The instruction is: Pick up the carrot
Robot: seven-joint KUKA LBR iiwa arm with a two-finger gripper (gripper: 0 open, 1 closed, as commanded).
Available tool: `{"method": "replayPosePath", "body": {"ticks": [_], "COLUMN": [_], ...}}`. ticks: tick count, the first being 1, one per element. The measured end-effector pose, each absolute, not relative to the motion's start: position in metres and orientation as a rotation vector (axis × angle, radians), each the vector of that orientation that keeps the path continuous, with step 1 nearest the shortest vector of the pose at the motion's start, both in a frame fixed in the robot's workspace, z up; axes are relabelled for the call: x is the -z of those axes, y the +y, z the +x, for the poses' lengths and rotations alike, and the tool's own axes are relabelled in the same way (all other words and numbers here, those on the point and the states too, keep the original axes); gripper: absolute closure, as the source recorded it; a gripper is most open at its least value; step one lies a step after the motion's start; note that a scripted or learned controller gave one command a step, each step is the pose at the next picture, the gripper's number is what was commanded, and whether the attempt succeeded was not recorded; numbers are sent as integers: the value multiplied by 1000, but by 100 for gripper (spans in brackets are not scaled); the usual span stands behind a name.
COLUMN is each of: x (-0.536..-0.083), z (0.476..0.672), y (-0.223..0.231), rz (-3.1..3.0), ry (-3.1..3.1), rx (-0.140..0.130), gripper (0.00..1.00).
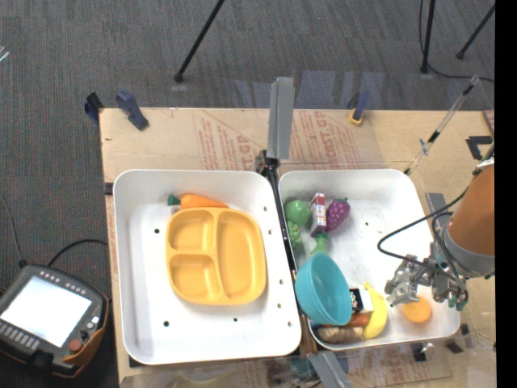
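Note:
The carrot (199,201), orange with a green top, lies in the left bin (137,257) against the far edge of a yellow divided plate (216,255). My gripper (428,288) hangs over the near right corner of the right bin (388,186), just above a small orange fruit (418,311). It is far from the carrot, across both bins. I see nothing held in it.
The right bin holds a teal bowl (323,288), a banana (376,314), a green vegetable (297,212), purple grapes (338,211) and a small can (318,208). A teach pendant (50,315) lies on the floor at the left. Clamps sit along the bench's far edge.

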State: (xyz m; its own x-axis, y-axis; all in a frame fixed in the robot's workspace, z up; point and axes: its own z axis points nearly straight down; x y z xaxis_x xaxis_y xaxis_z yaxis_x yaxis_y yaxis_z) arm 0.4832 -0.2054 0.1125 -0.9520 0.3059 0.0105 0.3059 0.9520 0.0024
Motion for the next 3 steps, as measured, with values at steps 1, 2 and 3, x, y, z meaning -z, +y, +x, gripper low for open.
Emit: {"method": "replayPosePath", "body": {"ticks": [1,2,3], "x": [-137,-250,-140], "z": [478,480,477], "y": [-209,-211,-208], "rz": [-450,-259,-148], "ry": [-3111,-3144,-3127], "rx": [1,-4,9], "gripper": [100,100,100]}}
